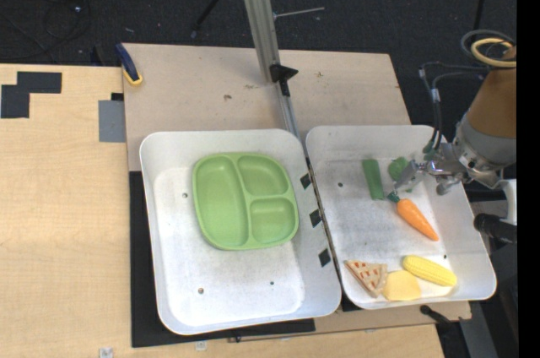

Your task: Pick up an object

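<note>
The right shallow white plastic bin (354,263) is my landmark. To its left lies the green divided plastic plate (245,201). In the bin's middle lies the orange plastic carrot (417,219); the yellow plastic corn cob (429,270) lies near its front edge. My gripper (432,168) hangs low at its far right side, just above the carrot's green top. I cannot tell how it is set. I judge I am approaching; next I must descend onto the carrot. I can read no writing.

A metal post (261,23) rises behind the bins.
</note>
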Robot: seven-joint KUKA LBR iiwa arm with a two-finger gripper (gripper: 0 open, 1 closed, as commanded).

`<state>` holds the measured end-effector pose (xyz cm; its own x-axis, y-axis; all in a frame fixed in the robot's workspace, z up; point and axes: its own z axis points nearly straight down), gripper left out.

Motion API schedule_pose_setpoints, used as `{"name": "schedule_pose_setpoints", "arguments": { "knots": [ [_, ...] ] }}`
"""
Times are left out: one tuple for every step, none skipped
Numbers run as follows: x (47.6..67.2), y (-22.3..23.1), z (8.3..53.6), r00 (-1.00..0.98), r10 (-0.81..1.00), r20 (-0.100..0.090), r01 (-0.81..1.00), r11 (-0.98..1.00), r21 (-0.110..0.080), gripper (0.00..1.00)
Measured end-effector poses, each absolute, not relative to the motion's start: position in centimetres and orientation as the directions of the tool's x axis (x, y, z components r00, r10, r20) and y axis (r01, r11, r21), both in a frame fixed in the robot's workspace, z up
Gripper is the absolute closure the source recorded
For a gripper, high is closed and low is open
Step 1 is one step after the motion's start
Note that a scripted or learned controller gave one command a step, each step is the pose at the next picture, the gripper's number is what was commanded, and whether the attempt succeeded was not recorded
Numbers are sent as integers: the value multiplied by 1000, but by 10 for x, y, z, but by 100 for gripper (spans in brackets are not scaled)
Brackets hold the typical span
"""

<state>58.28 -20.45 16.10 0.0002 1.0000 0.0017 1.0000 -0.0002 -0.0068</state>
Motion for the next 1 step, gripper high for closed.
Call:
{"name": "schedule_pose_setpoints", "arguments": {
  "knots": [
    [576,-195,101,0,1000,3,1000,0,-9,0]
  ]
}}
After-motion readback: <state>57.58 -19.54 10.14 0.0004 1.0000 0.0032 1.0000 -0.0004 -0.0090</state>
